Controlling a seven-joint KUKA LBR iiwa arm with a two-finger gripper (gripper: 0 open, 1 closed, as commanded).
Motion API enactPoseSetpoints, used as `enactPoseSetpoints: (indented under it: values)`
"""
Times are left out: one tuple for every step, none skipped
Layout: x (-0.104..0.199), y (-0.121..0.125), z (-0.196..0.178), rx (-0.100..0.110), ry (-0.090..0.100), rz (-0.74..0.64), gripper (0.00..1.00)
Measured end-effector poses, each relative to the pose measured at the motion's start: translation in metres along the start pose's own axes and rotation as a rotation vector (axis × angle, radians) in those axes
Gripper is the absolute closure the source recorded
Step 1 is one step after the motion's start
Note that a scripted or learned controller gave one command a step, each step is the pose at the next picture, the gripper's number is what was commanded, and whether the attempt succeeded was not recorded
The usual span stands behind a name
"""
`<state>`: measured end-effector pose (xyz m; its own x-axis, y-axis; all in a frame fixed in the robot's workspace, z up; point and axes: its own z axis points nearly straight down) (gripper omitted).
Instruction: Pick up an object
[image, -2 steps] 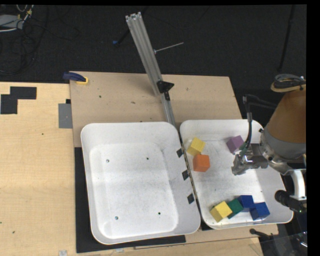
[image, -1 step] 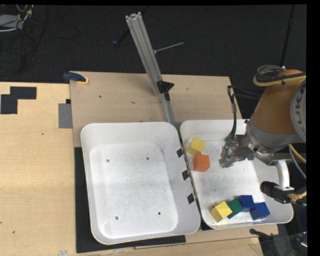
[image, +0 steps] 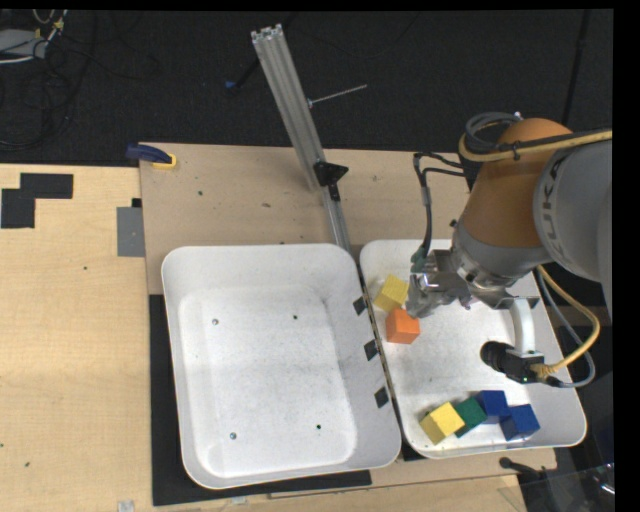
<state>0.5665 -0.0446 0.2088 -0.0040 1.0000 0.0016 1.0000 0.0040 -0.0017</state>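
In the right bin (image: 560, 395) a yellow block (image: 392, 292) lies near the left wall, with an orange block (image: 402, 326) just below it. My gripper (image: 424, 291) hangs low at the yellow block's right side, very close to both blocks. The wrist hides how the jaws stand, and I see nothing held. At the bin's front lie another yellow block (image: 441, 421), a green block (image: 468, 413) and two blue blocks (image: 493, 403) (image: 519, 422), bunched together.
The left bin (image: 200, 290) sits beside the right one, black clips (image: 371, 350) along the shared edge. An aluminium rail (image: 295, 110) slants up from between the bins. A blue clamp (image: 150, 153) lies at the bench's back left. Cables (image: 575, 345) loop off the wrist.
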Motion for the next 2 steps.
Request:
enactPoseSetpoints:
  values:
    - [0.052, 0.033, -0.002, -0.001, 0.0, -0.001, 1.0]
    - [0.093, 0.058, -0.019, -0.002, 0.0, 0.0, 1.0]
